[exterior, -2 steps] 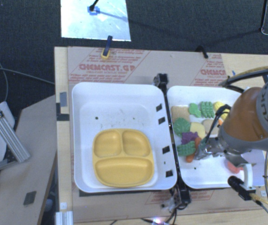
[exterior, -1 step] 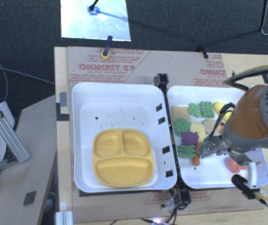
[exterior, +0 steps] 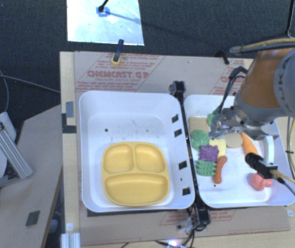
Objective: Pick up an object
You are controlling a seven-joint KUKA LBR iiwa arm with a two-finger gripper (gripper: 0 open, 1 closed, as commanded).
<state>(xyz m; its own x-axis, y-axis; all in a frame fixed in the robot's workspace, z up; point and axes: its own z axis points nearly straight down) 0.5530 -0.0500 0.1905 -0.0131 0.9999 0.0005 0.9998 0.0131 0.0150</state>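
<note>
arm: grey KUKA arm with orange band (exterior: 271,81) reaches in from the right; wrist hangs over the upper part of the right shallow white bin (exterior: 276,199)
claw: metal two-finger claw (exterior: 218,128) points down-left at the cluster of toy food; tips sit low, just beside the pile; whether its fingers are apart or together I cannot tell, too small and cluttered; nothing visibly clamped
targets: green leafy toy lettuce (exterior: 199,137) lies just left and slightly below the claw, nearest candidate; purple bumpy toy grape bunch (exterior: 208,152) just below that; green ridged toy piece (exterior: 205,167) further down
long items: orange-red toy sausage (exterior: 220,169) has its long axis running near vertical in view, well below the claw; orange toy carrot (exterior: 249,144) lies diagonal, under the wrist, to the claw's right
other: pink toy piece (exterior: 258,182) near the bin's lower right; yellow three-compartment plastic tray (exterior: 135,179) in the left white bin (exterior: 132,107)
key relation: judgement only; lettuce is closest, a short move left and down from the claw
risk: items touch; crowded grasp may slip
tabletop: cardboard-lined tabletop (exterior: 121,74) carries both bins
</note>
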